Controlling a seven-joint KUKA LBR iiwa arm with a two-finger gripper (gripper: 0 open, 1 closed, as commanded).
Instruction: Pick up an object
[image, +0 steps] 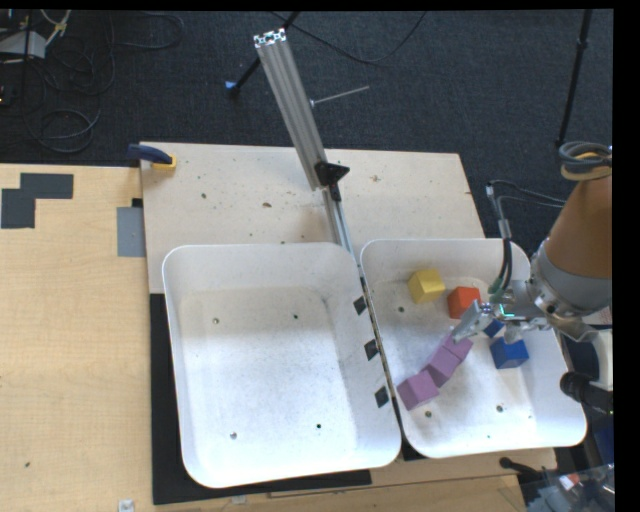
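We inspected the desk (250, 190) from the left side across. At its 10 o'clock corner lay a small blue and yellow clamp (152, 156). The left bin (185, 400) sat on the near half of the desk. A slanted aluminium rail (295, 95) ran from 12 o'clock down to the seam between the two bins, with a black bracket (330, 174) partway along it.

In the right bin (560, 425) we recorded four objects. A purple stepped block (435, 373) lay diagonally at about the bin's centre, its lower end toward 7 o'clock and its upper end toward 1 o'clock. A yellow cube (426, 285) sat at 11 o'clock of that block, apart from it. An orange block (462, 300) rested just beside the yellow cube, at its 4 o'clock. A blue block (510, 352) lay at 3 o'clock of the purple block's upper end.

The arm (580, 250) entered from 3 o'clock. Its end effector (483, 318) sat low in the right bin, between the orange block and the blue block, just above the purple block's upper end. We could not tell whether it was open, closed or gripping anything.
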